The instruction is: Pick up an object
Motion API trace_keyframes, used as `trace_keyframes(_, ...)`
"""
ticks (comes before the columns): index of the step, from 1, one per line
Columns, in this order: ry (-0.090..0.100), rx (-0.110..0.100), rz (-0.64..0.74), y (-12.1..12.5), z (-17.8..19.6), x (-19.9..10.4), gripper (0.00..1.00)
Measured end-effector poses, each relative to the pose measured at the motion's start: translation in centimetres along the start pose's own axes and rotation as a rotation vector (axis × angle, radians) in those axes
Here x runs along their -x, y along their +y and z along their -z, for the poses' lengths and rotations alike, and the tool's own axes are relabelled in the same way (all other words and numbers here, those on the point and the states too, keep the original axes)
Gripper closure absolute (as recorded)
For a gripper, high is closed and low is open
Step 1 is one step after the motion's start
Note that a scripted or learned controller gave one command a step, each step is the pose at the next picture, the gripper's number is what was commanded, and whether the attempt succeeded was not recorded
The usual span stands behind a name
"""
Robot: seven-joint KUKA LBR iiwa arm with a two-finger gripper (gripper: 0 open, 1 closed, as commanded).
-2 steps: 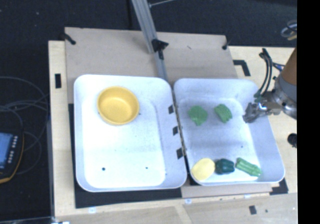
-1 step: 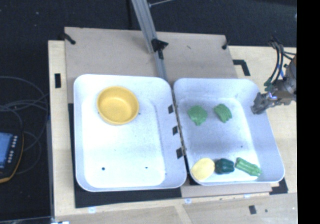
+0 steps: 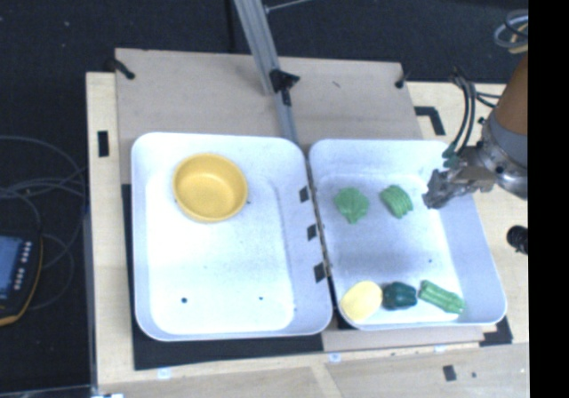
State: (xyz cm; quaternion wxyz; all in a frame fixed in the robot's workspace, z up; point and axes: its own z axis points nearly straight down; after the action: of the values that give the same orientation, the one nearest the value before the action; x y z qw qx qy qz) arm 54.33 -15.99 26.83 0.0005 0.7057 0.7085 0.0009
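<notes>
Yellow lemon (image 3: 361, 300), dark green pepper (image 3: 399, 296) and green pickle (image 3: 441, 297) in row along near edge of right bin (image 3: 471, 250), well below claw (image 3: 434, 195). Claw over right bin's far right part; how far open cannot tell, nothing seen in its grip. Just left of claw: light green vegetable (image 3: 397, 201), then another green vegetable (image 3: 351, 205) further left. Yellow bowl (image 3: 210, 187) far left of claw, in left bin (image 3: 222, 290).
</notes>
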Motion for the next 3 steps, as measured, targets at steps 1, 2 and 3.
trace_keyframes(1, 0.0, 0.0, 0.0, 0.0, 0.5, -5.0, 1.0)
trace_keyframes(2, 0.0, -0.002, 0.0, -1.4, -0.5, -10.6, 1.0)
trace_keyframes(3, 0.001, -0.001, 0.001, -2.3, -0.3, -16.5, 1.0)
